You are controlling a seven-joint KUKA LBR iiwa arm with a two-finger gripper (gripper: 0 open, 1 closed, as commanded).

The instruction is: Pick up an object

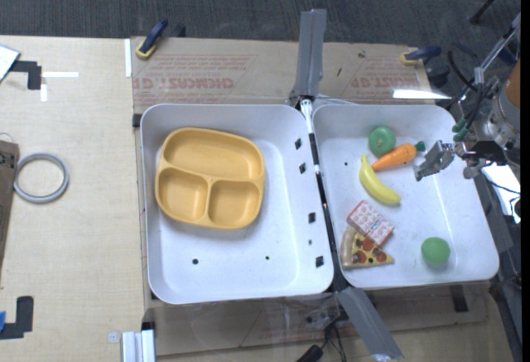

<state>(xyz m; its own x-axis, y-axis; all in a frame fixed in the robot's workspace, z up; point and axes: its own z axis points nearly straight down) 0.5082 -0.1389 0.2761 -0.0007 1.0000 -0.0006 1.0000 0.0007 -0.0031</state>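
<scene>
Gripper [448,158]: over the right bin's [464,269] right edge, fingers apart, holding nothing.
Carrot [394,156]: just left of gripper, long axis across the bin, tip toward gripper (slightly upward).
Banana [378,182]: below carrot, slanting toward the near-right corner.
Plate [210,178]: left bin [240,265].

The left shallow white plastic bin [166,269] carries a mustard-yellow three-compartment plastic tray [211,178]. The right shallow white plastic bin [464,261], beside that tray's bin, shows a yellow toy banana [378,181], an orange toy carrot [394,156] with a green tip, a dark green round toy [382,139], a lighter green ball [436,250], a red-and-white patterned box [369,222], and a pizza-slice toy [365,253] speckled red, yellow and green. The surface [74,261] is pale tan wood.
</scene>
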